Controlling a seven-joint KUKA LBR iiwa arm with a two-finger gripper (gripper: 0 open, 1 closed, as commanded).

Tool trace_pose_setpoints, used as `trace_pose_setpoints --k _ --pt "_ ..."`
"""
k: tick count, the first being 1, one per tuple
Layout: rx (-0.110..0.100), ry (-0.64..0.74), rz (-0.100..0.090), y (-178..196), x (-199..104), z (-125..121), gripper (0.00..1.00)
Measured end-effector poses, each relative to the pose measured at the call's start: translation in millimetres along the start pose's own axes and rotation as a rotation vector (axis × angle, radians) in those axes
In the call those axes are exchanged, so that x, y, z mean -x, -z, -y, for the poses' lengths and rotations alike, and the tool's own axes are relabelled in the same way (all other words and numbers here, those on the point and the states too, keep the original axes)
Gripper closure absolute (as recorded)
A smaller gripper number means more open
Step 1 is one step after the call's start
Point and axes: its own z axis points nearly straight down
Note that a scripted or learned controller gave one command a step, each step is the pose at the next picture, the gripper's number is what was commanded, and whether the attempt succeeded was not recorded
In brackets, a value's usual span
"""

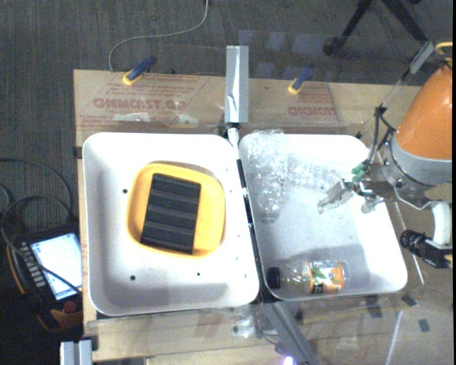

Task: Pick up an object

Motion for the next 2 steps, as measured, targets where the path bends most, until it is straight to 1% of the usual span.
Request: trace_pose_setpoints --k 1,2 --pt "-0.001 0.086 0.004 -12 8 -1 0.0" --pt "0.001 0.164 0.002 -50 26 23 0.0"
